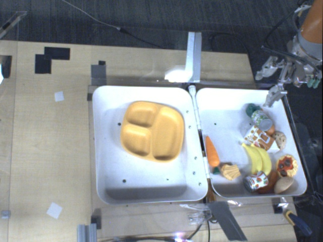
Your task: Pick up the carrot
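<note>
We see the small orange plastic carrot [212, 152] lying in the right-hand shallow white bin [226, 115], close against that bin's left wall, with its thin tip pointing to the far side and its thick end toward the near side. Just beyond the thick end sits a pale tan ridged toy piece [230, 172], touching or nearly touching it.

The two-finger gripper [276, 94] hangs over the far right corner of the same bin, well apart from the carrot. We see nothing between its fingers, and we cannot tell whether they are spread or closed. The grey arm with its orange band [311, 26] enters at the upper right.

Along the right side of that bin we see a cluster of toy food: a yellow plastic banana [258, 158], a small patterned carton [257, 135], a green-and-white can-like piece [258, 116], a red-labelled tin [256, 181] and a few rounded brown and red pieces [285, 166].

In the left white bin [106, 180] rests a yellow divided plastic plate [152, 130], near the middle.
</note>
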Controlling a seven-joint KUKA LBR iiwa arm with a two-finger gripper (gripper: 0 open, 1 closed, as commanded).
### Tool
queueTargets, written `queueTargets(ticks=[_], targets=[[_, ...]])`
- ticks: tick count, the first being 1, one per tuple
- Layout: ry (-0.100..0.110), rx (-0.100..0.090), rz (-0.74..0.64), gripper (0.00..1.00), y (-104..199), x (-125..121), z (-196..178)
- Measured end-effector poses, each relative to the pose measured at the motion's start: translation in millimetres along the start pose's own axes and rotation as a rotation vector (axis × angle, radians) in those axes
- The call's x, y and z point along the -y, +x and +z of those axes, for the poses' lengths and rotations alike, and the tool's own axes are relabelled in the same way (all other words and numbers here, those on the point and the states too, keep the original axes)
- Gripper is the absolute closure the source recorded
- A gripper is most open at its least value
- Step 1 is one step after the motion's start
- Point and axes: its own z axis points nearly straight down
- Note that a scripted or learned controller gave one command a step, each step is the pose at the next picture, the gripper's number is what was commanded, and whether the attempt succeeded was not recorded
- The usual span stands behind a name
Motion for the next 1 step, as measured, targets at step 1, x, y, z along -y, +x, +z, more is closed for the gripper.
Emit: queueTargets(ticks=[1], targets=[[0.000,-0.005,0.479,0.00,52.5,-30.6,82.2]])
